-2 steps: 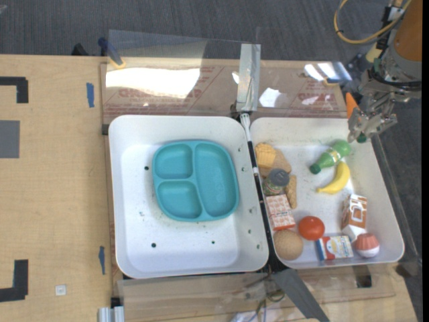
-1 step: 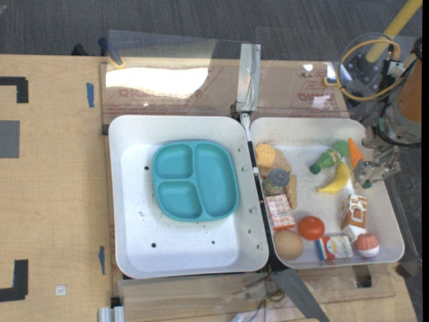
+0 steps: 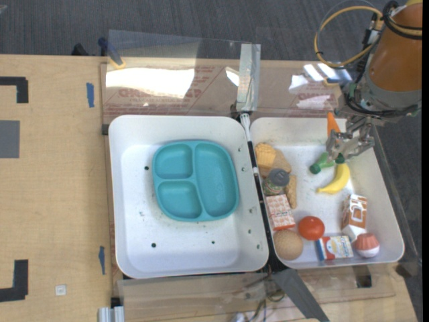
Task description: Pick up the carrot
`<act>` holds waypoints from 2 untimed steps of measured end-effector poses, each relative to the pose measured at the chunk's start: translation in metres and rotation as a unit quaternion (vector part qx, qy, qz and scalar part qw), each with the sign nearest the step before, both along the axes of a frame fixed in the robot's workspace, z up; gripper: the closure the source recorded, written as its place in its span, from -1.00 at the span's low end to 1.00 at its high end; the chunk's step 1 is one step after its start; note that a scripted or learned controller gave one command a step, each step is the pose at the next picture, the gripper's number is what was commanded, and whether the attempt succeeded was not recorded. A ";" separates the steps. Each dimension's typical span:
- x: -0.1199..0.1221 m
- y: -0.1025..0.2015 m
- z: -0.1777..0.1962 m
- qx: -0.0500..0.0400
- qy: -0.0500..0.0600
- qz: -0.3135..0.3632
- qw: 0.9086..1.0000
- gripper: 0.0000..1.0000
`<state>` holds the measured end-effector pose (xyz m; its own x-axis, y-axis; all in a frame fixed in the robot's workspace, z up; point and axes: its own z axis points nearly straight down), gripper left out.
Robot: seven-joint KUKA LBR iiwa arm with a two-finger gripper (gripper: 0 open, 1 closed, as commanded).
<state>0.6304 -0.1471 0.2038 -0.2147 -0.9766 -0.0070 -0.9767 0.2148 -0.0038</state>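
The carrot (image 3: 331, 123) is orange with a green top (image 3: 320, 166) and lies at a slant in the far part of the right bin (image 3: 389, 206). Its middle is covered by my gripper (image 3: 343, 145), which reaches in from the upper right under the orange wrist band. The metal fingers (image 3: 353, 144) look closed around the carrot's middle, with the orange tip poking out above them and the green end below.
A banana (image 3: 336, 179) lies just below the carrot's green end. The right bin also holds a tomato (image 3: 311, 228), corn (image 3: 265, 155), a can (image 3: 278, 177), small cartons (image 3: 354, 213) and other toy foods. A teal divided plate (image 3: 196, 180) sits in the left bin (image 3: 127, 200).
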 end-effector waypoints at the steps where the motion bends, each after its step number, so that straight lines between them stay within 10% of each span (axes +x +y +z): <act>1: 0.038 -0.054 0.054 -0.002 0.000 0.038 0.999 1.00; 2: 0.029 -0.072 0.086 -0.001 -0.001 0.110 0.994 1.00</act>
<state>0.6592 -0.2192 0.2901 0.0045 -1.0000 -0.0045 -1.0000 -0.0045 -0.0058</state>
